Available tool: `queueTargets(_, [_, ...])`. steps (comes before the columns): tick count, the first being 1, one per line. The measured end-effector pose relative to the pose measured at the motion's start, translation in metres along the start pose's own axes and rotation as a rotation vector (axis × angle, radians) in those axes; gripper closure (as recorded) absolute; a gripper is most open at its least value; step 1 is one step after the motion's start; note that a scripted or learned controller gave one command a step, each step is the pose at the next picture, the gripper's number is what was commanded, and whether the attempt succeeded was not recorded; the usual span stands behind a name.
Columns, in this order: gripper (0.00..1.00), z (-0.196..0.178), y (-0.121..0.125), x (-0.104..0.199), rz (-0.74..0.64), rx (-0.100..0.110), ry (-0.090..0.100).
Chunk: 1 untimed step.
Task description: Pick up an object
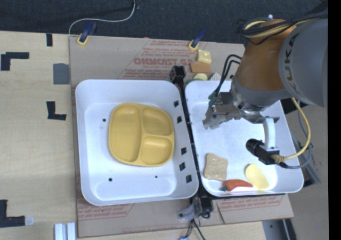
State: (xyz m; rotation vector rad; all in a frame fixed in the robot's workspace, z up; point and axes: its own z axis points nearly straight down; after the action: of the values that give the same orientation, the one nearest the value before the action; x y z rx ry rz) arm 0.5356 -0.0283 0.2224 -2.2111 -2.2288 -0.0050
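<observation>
In the right bin [200,100] lie a tan slice of bread [216,167], a red chili pepper [237,184] and a pale yellow banana-like piece [257,176], all near the front edge. My gripper [214,118] hangs over the bin's left middle, above bare floor, well behind the bread. Nothing shows between its fingers. The grey and orange arm covers the bin's back right part.
The left bin [90,100] holds a yellow divided plate [141,134]. Small yellow and brown blocks [202,62] sit on the cardboard behind the right bin. A black divider [184,127] runs between the bins. A cable loops at the arm's right.
</observation>
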Motion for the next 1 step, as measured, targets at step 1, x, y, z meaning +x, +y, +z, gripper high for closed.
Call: queueTargets(1, [0.0, 0.0019, -0.0003, -0.0047, 0.006, 0.003, -0.003])
